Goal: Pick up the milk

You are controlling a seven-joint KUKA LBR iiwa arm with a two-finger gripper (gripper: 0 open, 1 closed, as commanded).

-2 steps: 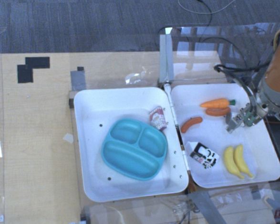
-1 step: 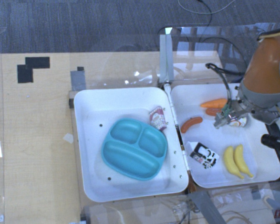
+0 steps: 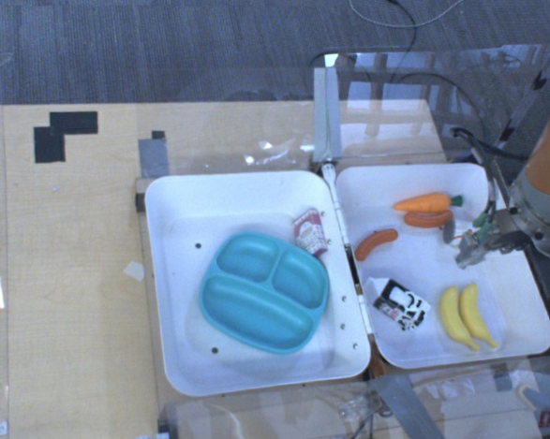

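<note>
Nearest the front of the right bin point(image 3: 537, 341) lie the milk point(image 3: 399, 305) and bananas point(image 3: 468, 317); beyond, a sausage point(image 3: 375, 242) and carrot point(image 3: 426, 202). Right of and beyond the milk hangs the end effector point(image 3: 467, 248), its grip unreadable.

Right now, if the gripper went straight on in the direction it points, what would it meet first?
The gripper points down and left. It would probably meet the bare floor of the right bin first, between the sausages and the bananas. The milk carton lies further left. Depth is unclear.

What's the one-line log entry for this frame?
task: pick milk | hand: right bin, over floor, right of sausage | milk: lying in right bin, left of bananas, not held
</note>
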